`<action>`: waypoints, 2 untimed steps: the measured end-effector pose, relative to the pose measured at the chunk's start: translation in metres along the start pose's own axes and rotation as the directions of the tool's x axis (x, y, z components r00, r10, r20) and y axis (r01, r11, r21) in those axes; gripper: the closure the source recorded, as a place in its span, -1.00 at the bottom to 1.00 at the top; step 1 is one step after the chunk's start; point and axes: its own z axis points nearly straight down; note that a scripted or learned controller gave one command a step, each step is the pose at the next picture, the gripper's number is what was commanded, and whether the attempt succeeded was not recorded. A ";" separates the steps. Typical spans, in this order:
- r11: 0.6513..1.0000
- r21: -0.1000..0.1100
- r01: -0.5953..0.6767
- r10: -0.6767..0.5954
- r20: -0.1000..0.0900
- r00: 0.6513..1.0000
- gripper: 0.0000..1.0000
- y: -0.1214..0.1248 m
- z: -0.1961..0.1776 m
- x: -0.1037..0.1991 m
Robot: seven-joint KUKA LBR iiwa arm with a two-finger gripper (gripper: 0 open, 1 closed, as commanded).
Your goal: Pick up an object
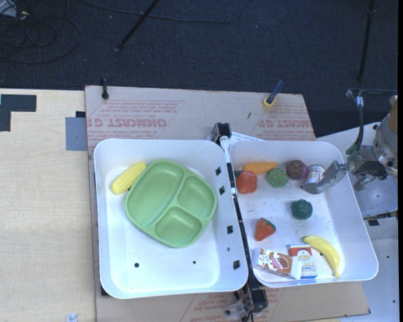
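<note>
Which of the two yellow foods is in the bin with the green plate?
The corn cob, lying at the upper left edge of the green plate in the left bin. The banana is in the right bin.

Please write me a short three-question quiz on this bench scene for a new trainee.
1. True or false: the green divided plate lies in the left bin.
2. What lies nearest the right bin's front right corner? A) banana B) corn cob C) strawberry
3. Fill in: the gripper sits at the right bin's ___ edge.

Key: 1 true; 2 A; 3 right, near the back.
</note>
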 end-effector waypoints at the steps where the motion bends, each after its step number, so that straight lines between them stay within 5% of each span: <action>1: 1.000 -0.002 0.000 0.000 0.001 1.000 -1.00 0.008 0.168 0.013; 2: 1.000 0.019 -0.006 0.006 -0.005 1.000 -1.00 0.091 0.170 0.014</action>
